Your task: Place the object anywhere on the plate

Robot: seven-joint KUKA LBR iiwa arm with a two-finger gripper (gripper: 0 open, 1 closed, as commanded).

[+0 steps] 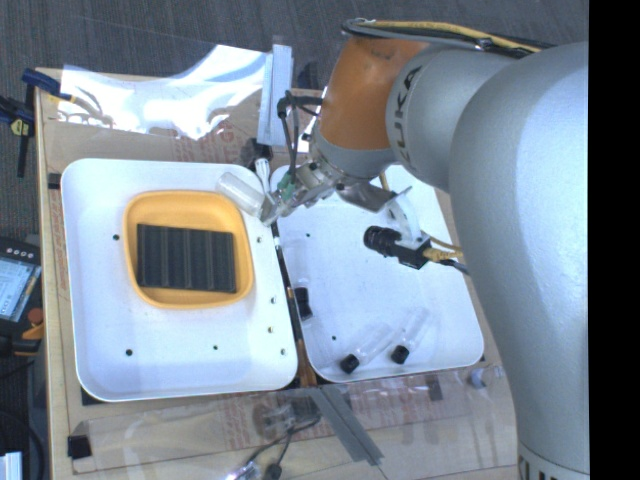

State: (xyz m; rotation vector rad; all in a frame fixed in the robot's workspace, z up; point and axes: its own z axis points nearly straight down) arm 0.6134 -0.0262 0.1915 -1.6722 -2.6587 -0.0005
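- Since the gripper sits short of the target, the grey KUKA arm with the orange wrist band [480, 118] needs, by my read, a short carry to camera-left and a touch toward the camera before any release; step in hand looks like the transfer, drop not yet done
- Shallow white left bin [90, 358] holds the plate; the gripper hangs over this bin's far right corner, by the seam with the shallow white right bin [340, 278]
- Yellow rounded-rectangle plate [185, 208] with a dark ribbed insert [188, 256]: aim for the middle of the insert, not the raised yellow lip. A round vial would likely roll off the lip, and the ribs should check it
- Go low before opening, keep the vial flat and lined up with the ribs; a drop from height will probably bounce it into the bin
- Two loose clear vials with black caps [372, 346] lie at the near edge of the right bin, well apart from the action
- Small clear plastic vial [238, 188], the task's thing: just off the plate's far right corner, above the white bin floor, not over the plate yet
- Two-finger gripper [272, 204]: fingers look nearly closed, pinching the vial's right end; most of the vial sticks out to camera-left of the tips, so the hold is off-centre and it may swing on release
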